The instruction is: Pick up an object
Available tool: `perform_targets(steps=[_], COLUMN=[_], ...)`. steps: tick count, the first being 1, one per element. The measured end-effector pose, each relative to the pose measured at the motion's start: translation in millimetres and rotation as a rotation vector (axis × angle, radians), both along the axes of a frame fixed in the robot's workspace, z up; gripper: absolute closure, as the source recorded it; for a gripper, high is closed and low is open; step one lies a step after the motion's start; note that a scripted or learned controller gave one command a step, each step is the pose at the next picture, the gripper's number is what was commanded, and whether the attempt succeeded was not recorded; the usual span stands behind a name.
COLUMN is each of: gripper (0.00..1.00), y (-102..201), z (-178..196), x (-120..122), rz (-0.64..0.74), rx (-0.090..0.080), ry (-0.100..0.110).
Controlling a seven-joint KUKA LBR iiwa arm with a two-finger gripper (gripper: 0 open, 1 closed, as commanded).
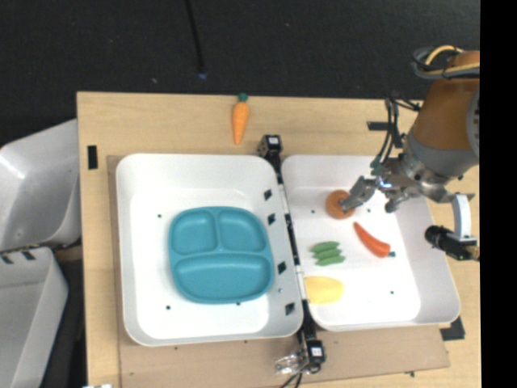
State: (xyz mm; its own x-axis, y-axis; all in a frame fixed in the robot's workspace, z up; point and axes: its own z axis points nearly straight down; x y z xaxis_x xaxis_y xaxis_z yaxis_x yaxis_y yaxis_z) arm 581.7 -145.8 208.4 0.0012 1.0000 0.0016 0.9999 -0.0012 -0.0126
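Brown ball (338, 203) sits in right bin (404, 297), upper left part. Arm (440, 128) leans in from right, wrist tilted down-left; gripper (361, 194) jaws spread, one finger (354, 197) touching ball.

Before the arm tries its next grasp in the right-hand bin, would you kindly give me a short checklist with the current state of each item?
1. Gripper over the right bin: ok.
2. Fingertip near the round orange-brown item: ok, it is right beside it.
3. Item actually between the fingers: cannot tell.
4. Red pepper, green pods and yellow item lying apart from the target: ok.
5. Blue divided plate in the left bin, away from the arm: ok.
6. Carrot on the bench outside the bins: not ok for picking from the bin.
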Motion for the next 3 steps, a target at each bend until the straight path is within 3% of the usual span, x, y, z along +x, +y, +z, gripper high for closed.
perform_targets(steps=[1,3], gripper=[0.00,0.00], y=[0.1,5.8], z=[7.5,-105.1], x=[2.9,-1.7], rz=[0.003,0.000], rx=[-0.002,-0.002], ry=[-0.013,-0.009])
